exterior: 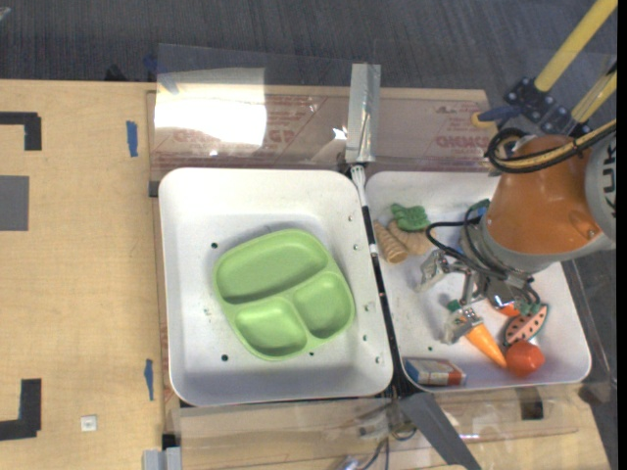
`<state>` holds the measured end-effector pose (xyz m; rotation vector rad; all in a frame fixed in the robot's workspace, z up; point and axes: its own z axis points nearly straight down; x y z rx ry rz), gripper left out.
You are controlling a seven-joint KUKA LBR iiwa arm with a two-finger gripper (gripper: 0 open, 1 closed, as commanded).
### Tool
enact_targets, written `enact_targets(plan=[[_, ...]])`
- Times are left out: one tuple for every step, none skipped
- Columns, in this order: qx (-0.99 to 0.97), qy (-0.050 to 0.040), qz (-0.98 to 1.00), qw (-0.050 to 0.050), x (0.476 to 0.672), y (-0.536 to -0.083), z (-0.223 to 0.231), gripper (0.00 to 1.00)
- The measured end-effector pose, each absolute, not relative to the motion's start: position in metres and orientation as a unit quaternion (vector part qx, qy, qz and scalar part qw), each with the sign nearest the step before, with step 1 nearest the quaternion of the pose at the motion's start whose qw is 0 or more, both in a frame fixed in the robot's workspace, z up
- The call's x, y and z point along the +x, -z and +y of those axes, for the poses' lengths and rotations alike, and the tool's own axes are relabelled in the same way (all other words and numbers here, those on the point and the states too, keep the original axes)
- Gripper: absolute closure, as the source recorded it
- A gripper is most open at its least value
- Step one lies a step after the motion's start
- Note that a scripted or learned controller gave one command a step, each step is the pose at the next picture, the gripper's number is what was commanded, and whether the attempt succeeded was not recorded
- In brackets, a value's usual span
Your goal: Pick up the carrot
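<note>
Below, the gripper (468, 306) hangs over the right bin (578, 360), fingers spread and empty, just beside the carrot (485, 344); wooden bench (78, 262) alongside.

The arm (549, 204) is cut off by the right edge and hides part of the right bin (578, 360). The carrot's (485, 343) upper end lies under the end effector (462, 306), whose finger spacing is too small to make out.

One fixed camera looks down at a slant on both bins (176, 292), seemingly from moderate height.
</note>
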<state>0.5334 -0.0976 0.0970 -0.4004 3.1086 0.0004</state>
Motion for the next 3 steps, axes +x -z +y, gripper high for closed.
enact_targets(plan=[[-0.188, 0.0019, 0.982, 0.008, 0.493, -0.09, -0.133, 0.0], [-0.197, 0.0034, 0.98, 0.008, 0.494, -0.091, -0.114, 0.0], [-0.354, 0.0058, 0.935, 0.01, 0.496, -0.091, -0.102, 0.0]])
